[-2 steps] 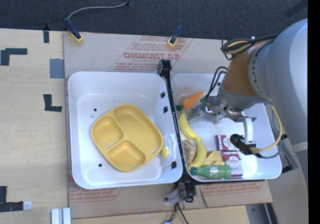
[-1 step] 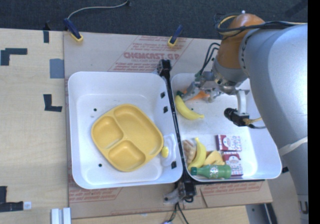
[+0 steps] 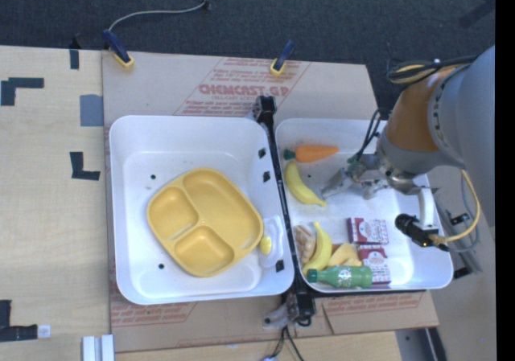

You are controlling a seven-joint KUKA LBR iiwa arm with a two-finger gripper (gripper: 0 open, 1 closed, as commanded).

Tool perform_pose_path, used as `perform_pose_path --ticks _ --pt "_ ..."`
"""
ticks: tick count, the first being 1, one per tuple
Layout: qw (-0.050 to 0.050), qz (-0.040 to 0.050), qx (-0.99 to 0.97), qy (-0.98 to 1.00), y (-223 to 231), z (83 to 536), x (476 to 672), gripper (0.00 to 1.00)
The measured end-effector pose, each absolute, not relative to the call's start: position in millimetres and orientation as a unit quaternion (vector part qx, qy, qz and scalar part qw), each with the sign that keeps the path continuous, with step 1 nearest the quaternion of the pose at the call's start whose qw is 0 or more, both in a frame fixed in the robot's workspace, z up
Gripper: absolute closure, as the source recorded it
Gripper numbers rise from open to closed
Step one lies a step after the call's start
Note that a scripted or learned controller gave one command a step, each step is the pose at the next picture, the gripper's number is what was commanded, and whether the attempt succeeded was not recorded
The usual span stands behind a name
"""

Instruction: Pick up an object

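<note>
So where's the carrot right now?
The carrot lies in the right-hand bin, near its far left corner, just above a banana and to the left of the gripper.

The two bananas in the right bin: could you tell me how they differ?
The upper banana lies alone on bare bin floor, close to the gripper; the lower banana is crowded among other items by the green bottle. The upper one runs diagonally; the lower stands more upright in the view. Both are yellow and curved.
</note>
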State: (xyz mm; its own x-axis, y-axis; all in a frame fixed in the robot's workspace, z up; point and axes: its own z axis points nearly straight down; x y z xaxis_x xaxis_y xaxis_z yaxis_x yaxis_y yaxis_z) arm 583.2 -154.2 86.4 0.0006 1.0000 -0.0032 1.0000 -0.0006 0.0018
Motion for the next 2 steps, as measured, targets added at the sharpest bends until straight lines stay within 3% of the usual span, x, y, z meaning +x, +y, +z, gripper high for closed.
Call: perform_pose_path --ticks 1,2 --pt "0.002 0.0 0.708 0.707 -166 86 502.3 0.0" --pt "0.003 0.0007 0.708 0.707 -166 96 503.6 1.0"
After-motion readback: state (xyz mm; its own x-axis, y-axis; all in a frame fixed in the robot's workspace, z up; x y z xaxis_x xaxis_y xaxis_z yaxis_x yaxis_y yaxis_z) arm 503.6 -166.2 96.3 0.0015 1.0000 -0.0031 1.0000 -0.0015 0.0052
